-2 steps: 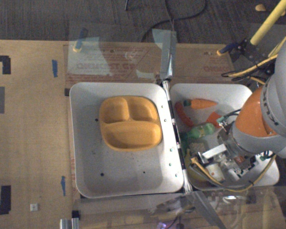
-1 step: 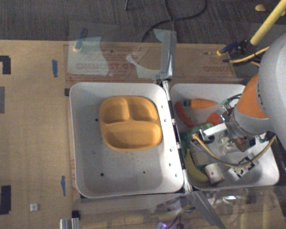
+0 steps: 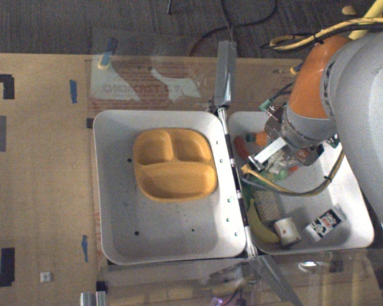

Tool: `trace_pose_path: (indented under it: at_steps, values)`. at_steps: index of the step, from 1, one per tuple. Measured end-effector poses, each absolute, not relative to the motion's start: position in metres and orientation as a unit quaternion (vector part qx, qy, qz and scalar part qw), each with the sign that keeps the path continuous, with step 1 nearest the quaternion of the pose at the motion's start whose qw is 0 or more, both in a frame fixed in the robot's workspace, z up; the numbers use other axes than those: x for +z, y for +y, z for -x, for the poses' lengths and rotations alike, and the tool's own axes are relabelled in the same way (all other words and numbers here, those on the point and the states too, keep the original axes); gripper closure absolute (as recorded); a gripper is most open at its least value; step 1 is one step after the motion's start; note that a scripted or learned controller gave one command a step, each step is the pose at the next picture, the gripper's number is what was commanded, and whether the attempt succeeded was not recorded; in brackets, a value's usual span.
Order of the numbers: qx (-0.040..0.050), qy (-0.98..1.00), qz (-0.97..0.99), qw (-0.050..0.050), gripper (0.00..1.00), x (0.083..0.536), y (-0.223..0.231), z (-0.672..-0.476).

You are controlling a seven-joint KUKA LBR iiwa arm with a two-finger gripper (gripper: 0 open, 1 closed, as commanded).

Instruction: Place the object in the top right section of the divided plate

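Note:
An orange divided plate (image 3: 174, 164) lies in the left white bin (image 3: 115, 203), with two small sections along its far side and one large section nearer the front. My gripper (image 3: 270, 160) is down in the right bin (image 3: 357, 234), over a cluster of small items near that bin's left wall. A red object (image 3: 241, 146) and something green (image 3: 276, 173) lie right beside it. The wrist hides what is directly under the gripper.
Toward the right bin's front lie a yellow banana (image 3: 262, 228), a grey mesh pad (image 3: 266, 203), a small white cup (image 3: 286, 231) and a little printed carton (image 3: 323, 223). A metal divider (image 3: 225, 81) runs between the bins. Cables hang from the arm.

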State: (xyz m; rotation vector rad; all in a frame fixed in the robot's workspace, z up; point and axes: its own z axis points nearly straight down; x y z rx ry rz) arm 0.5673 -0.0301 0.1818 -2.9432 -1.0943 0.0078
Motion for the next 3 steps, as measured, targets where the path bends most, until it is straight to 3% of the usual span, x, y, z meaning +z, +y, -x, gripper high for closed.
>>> trace_pose_path:
  at_steps: [1,2,3]
  values:
    - [0.0028,-0.349,0.937,0.001,0.00,0.182,-0.030,-0.567]
    - [0.0019,-0.482,0.876,0.003,0.00,0.120,-0.129,-0.486]
    - [-0.0077,-0.369,0.929,-0.003,0.00,0.089,-0.135,-0.486]
